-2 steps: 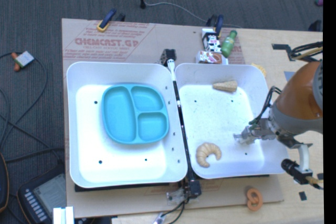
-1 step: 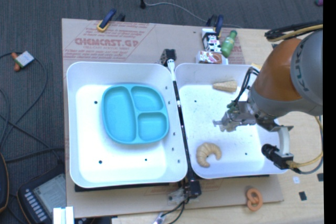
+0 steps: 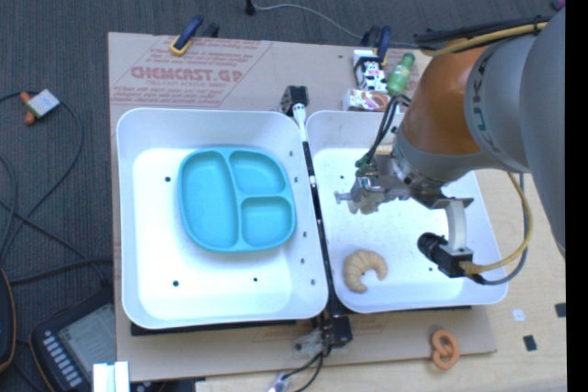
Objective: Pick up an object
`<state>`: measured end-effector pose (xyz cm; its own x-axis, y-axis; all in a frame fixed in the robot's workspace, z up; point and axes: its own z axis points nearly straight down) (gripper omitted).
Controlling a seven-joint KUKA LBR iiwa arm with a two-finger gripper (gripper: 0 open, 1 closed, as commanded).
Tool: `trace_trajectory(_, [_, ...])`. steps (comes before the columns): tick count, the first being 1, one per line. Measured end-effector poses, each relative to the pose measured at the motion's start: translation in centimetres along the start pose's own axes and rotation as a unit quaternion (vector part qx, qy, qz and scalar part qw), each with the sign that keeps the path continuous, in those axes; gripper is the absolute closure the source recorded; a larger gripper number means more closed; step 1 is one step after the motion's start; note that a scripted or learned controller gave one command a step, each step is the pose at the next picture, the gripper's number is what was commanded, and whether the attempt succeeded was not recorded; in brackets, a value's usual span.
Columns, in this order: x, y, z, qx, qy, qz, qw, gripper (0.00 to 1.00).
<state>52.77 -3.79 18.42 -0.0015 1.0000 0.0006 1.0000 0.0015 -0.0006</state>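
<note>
Croissant (image 3: 366, 269) lies at the near edge of the right bin (image 3: 404, 300), well clear of the gripper (image 3: 360, 195), which hangs over the bin's middle, nothing between its fingers; spread unclear, can't tell. Risks: straight descent closes on bare floor; croissant's curve may roll out of a pinch. Blue plate (image 3: 236, 199) in the left bin (image 3: 138, 197) looks too flat to grab.

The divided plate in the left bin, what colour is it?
The divided plate is light blue, shown clearly in the camera view.
</note>
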Motion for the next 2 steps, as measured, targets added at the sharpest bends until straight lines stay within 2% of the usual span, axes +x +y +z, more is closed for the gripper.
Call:
trace_trajectory(1, [4.9, -4.45, 0.03, 0.001, 0.0, 0.0, 1.0, 1.0])
trace_trajectory(2, [4.74, -4.45, 0.04, 0.001, 0.0, 0.0, 1.0, 1.0])
